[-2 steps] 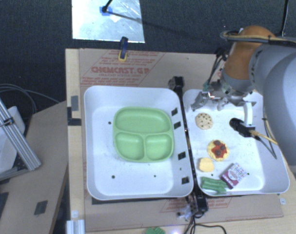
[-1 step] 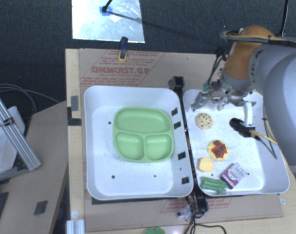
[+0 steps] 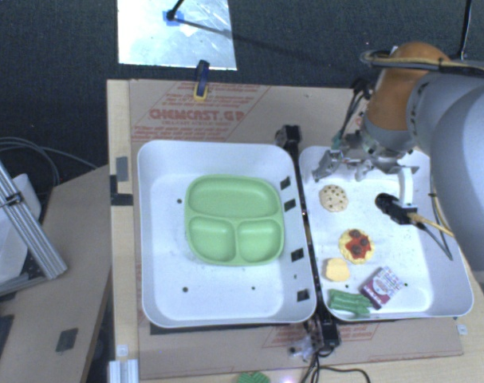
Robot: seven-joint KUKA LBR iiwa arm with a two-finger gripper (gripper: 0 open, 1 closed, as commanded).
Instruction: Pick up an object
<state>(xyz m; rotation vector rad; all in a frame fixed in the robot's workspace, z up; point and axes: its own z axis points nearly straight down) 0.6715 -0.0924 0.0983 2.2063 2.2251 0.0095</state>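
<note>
Cookie (image 3: 333,198) is the nearest pick for the gripper (image 3: 345,166)

Cookie lies flat in the right bin (image 3: 437,282), in its upper left part, just below the gripper and apart from it. Nothing is seen held in the gripper, and from this slanted view you cannot tell if the jaws are released or clenched, so check that before you go down.

I judge the step in hand to be the approach. To do it well, bring the gripper straight over the middle of the cookie and go down vertically. The cookie is thin and flat, so the jaws probably must reach almost to the bin floor to catch its edge; if they close too high, they will likely slip over it.

You have free room around it. The pizza (image 3: 356,246) lies below it, well apart, and the yellow piece (image 3: 336,270), the pod (image 3: 349,302) and the packet (image 3: 383,286) are further toward the front. Only the left wall of the bin is near, so keep the jaws from touching that wall.

The left bin (image 3: 158,214) holds a green plate (image 3: 234,218); leave it.
</note>
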